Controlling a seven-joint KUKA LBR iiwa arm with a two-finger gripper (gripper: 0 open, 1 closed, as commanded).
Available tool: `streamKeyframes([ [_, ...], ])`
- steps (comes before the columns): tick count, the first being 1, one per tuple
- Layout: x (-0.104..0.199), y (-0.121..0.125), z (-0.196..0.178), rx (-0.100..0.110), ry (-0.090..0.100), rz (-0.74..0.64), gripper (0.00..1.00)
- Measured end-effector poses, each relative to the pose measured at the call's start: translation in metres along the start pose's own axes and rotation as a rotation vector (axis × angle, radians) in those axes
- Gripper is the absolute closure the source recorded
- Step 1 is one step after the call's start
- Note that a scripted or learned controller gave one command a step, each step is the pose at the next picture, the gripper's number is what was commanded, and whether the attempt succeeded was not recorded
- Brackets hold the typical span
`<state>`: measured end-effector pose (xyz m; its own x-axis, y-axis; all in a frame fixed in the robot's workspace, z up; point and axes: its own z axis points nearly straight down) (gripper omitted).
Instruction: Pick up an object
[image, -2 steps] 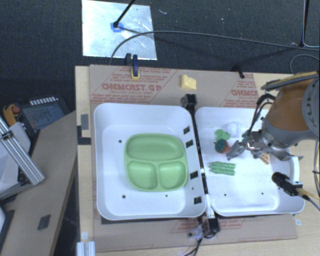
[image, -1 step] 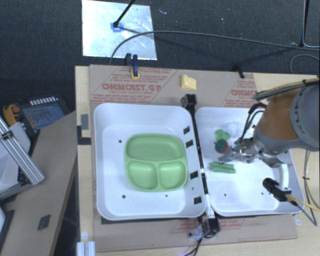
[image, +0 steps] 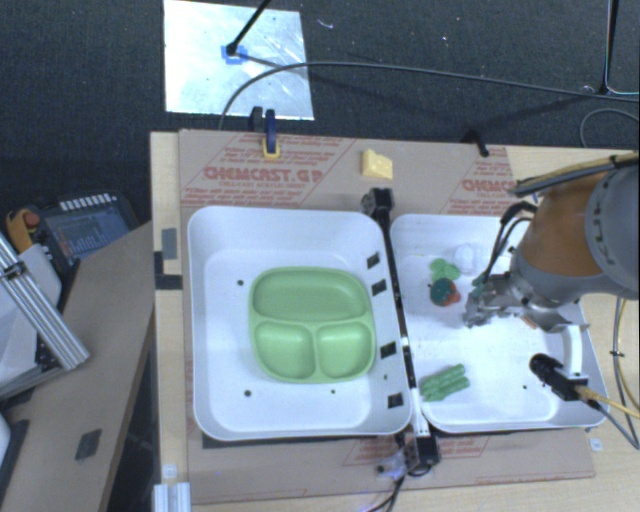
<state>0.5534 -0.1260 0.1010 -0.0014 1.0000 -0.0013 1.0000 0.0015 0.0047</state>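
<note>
Right now the pincer (image: 478, 308), grip state impossible to tell, hangs low in the right bin (image: 500, 405), with the small red-and-green toy (image: 443, 291) just to its left and nearest for a pick.

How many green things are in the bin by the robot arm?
2 that I can see: a small green piece near the far side, and a long green toy near the front edge. The arm may hide more.

Grey arm (image: 612, 222), orange band (image: 556, 238), black cables.
</note>
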Motion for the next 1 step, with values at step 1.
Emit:
streamKeyframes([
  [1, -0.0025, -0.0046, -0.0618, -0.001, 0.000, -0.001, 1.00],
])
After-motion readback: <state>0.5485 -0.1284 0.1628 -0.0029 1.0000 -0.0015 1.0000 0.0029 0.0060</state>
